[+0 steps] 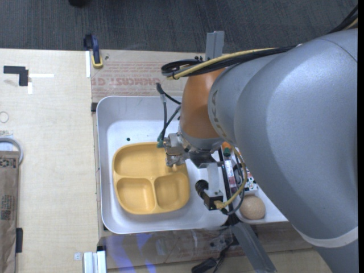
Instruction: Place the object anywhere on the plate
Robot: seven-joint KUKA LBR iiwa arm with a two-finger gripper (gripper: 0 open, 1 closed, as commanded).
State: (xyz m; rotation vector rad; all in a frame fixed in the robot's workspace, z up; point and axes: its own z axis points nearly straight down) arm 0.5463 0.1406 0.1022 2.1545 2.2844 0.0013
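Above the plate (149,178), the gripper (172,157) hangs over its right rim.
Whether its grip is wide or narrow cannot be told; an egg-like object (253,207) lies well apart.

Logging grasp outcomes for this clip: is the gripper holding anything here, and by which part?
It cannot be told. The gripper sits over the yellow plate, and nothing shows in it. A tan, egg-like object lies apart in the white bin.

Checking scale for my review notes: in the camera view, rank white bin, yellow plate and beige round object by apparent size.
1. white bin
2. yellow plate
3. beige round object, partly hidden by the arm, clearly smallest.
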